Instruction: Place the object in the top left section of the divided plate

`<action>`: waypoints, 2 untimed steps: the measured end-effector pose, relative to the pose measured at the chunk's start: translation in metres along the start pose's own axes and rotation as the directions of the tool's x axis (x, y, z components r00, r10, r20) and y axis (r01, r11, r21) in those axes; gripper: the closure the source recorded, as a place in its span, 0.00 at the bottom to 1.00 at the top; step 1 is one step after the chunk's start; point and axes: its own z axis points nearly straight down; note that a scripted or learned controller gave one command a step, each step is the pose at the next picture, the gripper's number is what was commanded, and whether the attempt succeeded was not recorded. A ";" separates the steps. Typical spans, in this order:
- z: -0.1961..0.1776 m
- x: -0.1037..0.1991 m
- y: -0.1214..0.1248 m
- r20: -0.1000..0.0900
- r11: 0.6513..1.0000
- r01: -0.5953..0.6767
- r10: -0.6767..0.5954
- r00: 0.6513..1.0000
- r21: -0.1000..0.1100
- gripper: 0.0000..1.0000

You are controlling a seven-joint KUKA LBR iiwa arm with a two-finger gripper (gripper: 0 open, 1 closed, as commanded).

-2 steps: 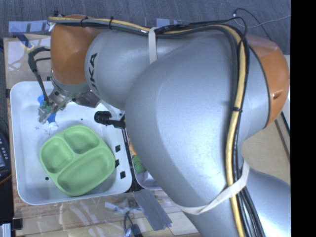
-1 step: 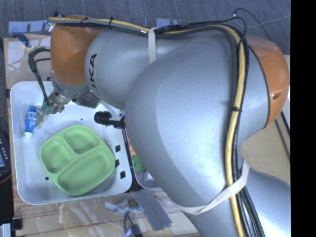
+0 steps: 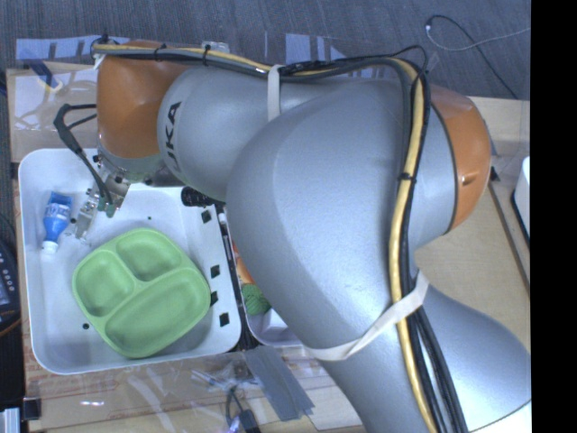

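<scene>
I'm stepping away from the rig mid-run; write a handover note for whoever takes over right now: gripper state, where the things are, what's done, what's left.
Gripper: low over the upper left of the left white bin, between the small blue-and-white tube and the plate. Whether it holds anything cannot be told from this view.
Small blue-and-white tube: lies on the bin floor near the left wall, just left of the gripper.
Green divided plastic plate: in the middle of the left bin, all three sections bare.
Done: nothing placed on the plate.
Left: get the object into the plate's top left section.
</scene>
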 end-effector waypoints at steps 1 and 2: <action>-0.001 0.000 0.000 0.001 1.000 0.000 0.000 1.000 -0.001 0.00; -0.001 0.000 0.000 0.001 1.000 0.000 0.000 1.000 -0.001 0.00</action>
